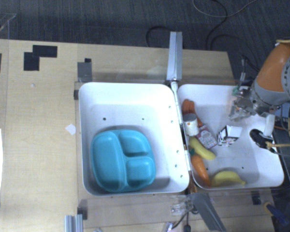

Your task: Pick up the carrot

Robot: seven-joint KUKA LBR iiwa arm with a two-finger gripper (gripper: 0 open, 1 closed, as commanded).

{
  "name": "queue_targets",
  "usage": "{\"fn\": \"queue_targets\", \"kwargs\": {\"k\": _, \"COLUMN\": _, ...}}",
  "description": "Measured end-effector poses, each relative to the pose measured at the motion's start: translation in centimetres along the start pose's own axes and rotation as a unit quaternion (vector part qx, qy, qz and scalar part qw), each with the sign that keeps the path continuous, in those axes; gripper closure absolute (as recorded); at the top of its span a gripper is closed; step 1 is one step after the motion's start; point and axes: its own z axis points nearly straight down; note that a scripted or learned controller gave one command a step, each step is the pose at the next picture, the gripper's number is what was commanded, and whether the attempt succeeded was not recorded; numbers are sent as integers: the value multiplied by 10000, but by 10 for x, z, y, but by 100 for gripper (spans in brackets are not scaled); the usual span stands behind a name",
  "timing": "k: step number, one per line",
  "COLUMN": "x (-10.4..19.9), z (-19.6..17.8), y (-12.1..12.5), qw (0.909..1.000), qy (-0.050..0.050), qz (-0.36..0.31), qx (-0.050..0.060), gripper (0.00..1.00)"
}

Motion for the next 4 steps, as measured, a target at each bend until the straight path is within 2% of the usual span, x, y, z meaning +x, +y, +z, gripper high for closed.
{"fn": "queue_targets", "kwargs": {"k": 1, "x": 94, "z": -100, "y": 29, "qw": 9973, "qy": -3, "qz": -739, "qx": 31, "gripper": 100}}
{"fn": "queue_targets", "kwargs": {"k": 2, "x": 93, "z": -99, "y": 29, "qw": 9973, "qy": -7, "qz": -735, "qx": 38, "gripper": 0}}
{"fn": "queue_targets", "kwargs": {"k": 3, "x": 38, "z": 11, "y": 36, "qw": 9965, "qy": -10, "qz": -839, "qx": 40, "gripper": 0}}
{"fn": "queue_targets", "kwargs": {"k": 4, "x": 33, "z": -69, "y": 46, "qw": 9914, "qy": -10, "qz": -1308, "qx": 28, "gripper": 0}}
